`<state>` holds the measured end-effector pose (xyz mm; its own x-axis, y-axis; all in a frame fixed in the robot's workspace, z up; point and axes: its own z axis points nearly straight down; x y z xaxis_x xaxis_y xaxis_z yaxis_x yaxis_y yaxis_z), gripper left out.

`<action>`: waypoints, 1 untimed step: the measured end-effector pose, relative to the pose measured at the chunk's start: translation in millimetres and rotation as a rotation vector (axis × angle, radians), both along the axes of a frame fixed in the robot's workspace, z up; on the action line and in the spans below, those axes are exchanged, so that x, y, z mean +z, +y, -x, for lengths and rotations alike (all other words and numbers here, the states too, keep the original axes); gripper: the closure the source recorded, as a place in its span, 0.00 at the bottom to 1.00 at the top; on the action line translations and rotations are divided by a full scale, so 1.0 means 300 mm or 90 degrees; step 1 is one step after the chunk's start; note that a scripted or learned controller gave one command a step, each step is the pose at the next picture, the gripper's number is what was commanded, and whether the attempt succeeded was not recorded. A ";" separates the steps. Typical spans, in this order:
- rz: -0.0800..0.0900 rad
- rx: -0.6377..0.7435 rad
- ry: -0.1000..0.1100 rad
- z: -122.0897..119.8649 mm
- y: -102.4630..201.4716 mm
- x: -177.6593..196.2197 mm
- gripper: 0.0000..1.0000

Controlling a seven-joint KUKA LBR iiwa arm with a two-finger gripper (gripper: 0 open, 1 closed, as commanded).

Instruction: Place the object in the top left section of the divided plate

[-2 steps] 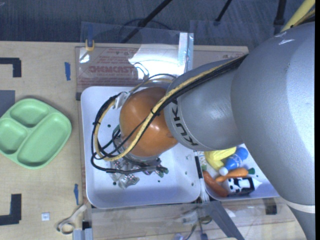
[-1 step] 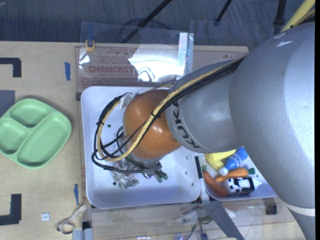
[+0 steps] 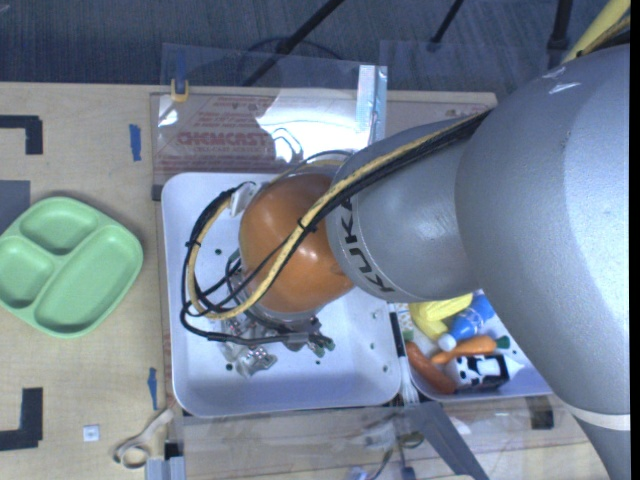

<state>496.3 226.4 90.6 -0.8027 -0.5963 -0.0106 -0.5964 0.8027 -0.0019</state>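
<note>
Camera view, left to right: green divided plate (image 3: 68,265) waits on the counter, well left of the tool (image 3: 255,353), which reaches down into the left bin (image 3: 300,388); its state I cannot tell. Toys (image 3: 460,343) lie to its right, presumably awaiting pickup.

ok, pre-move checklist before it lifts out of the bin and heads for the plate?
1. Gripper over the left bin: ok, it is low inside that bin.
2. Object between the fingers: cannot tell, the orange wrist band and the cables cover that area.
3. Green divided plate in place on the bench: ok, it lies left of the bins.
4. Top left section of the plate free: ok, nothing lies in it.
5. Toys in the right bin away from the gripper: ok, they are across the divider.
6. Path left to the plate: ok, only the bin wall lies between.
</note>
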 end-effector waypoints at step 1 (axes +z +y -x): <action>0.000 0.341 -0.006 -0.008 -0.101 0.002 1.00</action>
<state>498.8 196.3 91.3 -0.3853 -0.9227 -0.0169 -0.9227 0.3854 -0.0097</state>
